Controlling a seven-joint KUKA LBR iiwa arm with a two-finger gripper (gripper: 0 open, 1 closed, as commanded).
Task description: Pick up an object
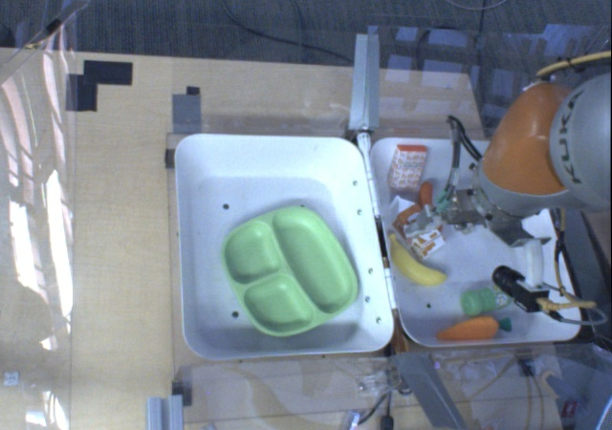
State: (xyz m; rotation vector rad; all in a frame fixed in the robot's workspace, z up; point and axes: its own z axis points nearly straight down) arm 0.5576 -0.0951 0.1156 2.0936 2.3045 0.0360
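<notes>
Green plate (290,268) in left bin (206,323), banana (417,266), carrot (469,329) and small box (407,167) in right bin (466,280), gripper (442,213) low above snack pack (425,239), open or shut unclear

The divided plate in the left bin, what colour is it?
Light green: the divided plate shows plainly in the camera view, lying in the white left bin.

A single fixed camera looks down at a slant on the bench (115,227), far enough back to take in both bins: left bin (201,180) at nine o'clock, right bin (478,266) at three.
</notes>
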